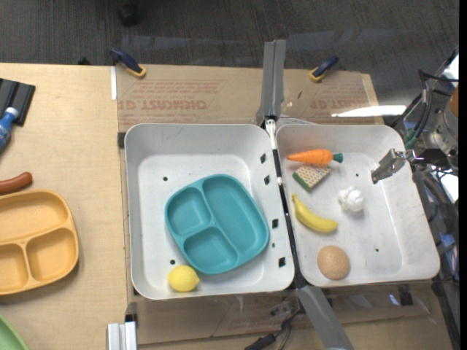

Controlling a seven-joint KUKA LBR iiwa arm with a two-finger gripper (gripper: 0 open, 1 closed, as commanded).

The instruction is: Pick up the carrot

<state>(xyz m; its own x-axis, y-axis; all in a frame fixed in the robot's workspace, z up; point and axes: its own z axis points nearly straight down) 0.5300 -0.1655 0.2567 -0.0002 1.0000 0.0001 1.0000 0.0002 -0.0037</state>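
The carrot (314,157) is orange with a green stub at its right end. It lies flat near the far wall of the right bin (408,261), close to the divider between the two bins. My gripper (386,168) hovers over the right side of that bin, about a hand's width to the right of the carrot and slightly nearer the camera. Nothing shows in its grasp.
Just in front of the carrot sits a tan waffle-like wedge (311,176). A banana (314,216), a white crumpled ball (352,199) and a brown egg (333,262) share the right bin. The left bin (146,159) holds a teal divided plate (217,223) and a lemon (183,278).
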